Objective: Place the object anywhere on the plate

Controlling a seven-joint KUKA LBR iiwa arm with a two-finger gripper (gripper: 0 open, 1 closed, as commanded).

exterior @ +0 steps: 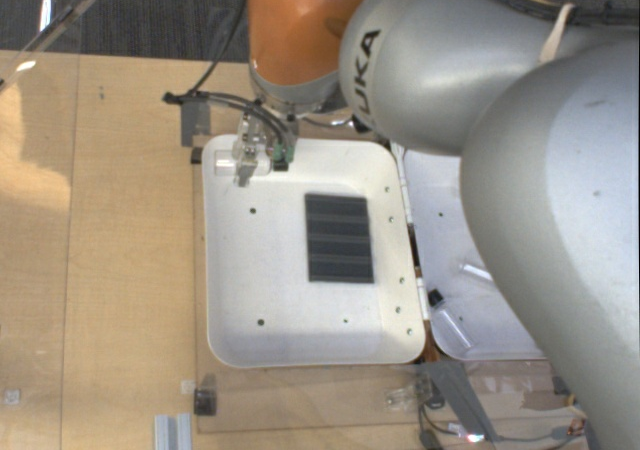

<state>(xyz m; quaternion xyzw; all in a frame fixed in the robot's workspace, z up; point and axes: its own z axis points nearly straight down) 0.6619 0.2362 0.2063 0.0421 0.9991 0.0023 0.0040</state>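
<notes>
A dark grey ridged rectangular plate (339, 238) lies flat in the middle of the left white bin (250, 333). My gripper (262, 156) hangs over that bin's far left corner, up and to the left of the plate and apart from it. A small green part shows at its tip; I cannot tell whether anything is held. The arm's orange band and grey body cover the top and right of the view and hide most of the right bin (500, 338).
In the visible strip of the right bin lie a small pale stick-like piece (476, 272) and a clear rounded piece (450, 331). A tiny black item (434, 296) sits by the divider between the bins. The wooden bench (100, 258) stretches to the left.
</notes>
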